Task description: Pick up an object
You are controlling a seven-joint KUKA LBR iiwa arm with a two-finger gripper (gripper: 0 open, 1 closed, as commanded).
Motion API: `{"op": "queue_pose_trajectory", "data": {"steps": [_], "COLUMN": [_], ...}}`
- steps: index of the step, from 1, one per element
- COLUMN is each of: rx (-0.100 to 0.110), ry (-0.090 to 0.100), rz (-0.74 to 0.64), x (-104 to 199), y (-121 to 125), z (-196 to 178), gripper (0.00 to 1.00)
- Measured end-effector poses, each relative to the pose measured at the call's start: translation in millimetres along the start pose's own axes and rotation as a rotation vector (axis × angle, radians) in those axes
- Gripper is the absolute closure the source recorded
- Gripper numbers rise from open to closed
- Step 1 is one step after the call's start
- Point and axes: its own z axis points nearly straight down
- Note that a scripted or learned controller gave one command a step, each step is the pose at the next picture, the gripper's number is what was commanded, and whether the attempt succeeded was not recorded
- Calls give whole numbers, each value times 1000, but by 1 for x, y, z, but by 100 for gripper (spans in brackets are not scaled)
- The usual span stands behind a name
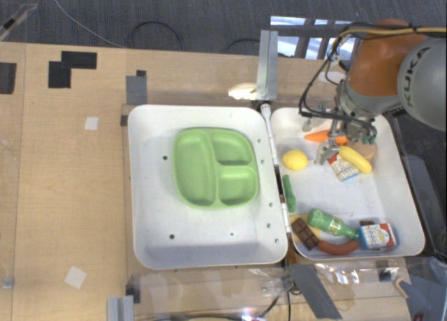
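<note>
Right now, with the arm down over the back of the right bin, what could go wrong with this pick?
1. The tool sits amid tightly packed items: a long yellow banana, a small orange carrot and a small red-and-white carton. It may catch two or nudge one away.
2. The round yellow lemon lies loose nearby and could roll if bumped.

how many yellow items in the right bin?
2: a lemon at the bin's left side, and a banana to its right, just below the gripper. The arm covers part of the bin's top, so more could be hidden.
</note>
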Motion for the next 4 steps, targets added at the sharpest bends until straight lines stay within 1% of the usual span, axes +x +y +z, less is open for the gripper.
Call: {"op": "queue_pose_trajectory", "data": {"steps": [1, 2, 3, 4], "rx": [-4, -4, -4, -1], "ry": [2, 3, 9, 6], "rz": [44, -81, -117, -72], "x": [24, 17, 14, 88], "y": [12, -12, -12, -72], "z": [14, 14, 15, 7], "gripper": [0, 0, 0, 0]}}
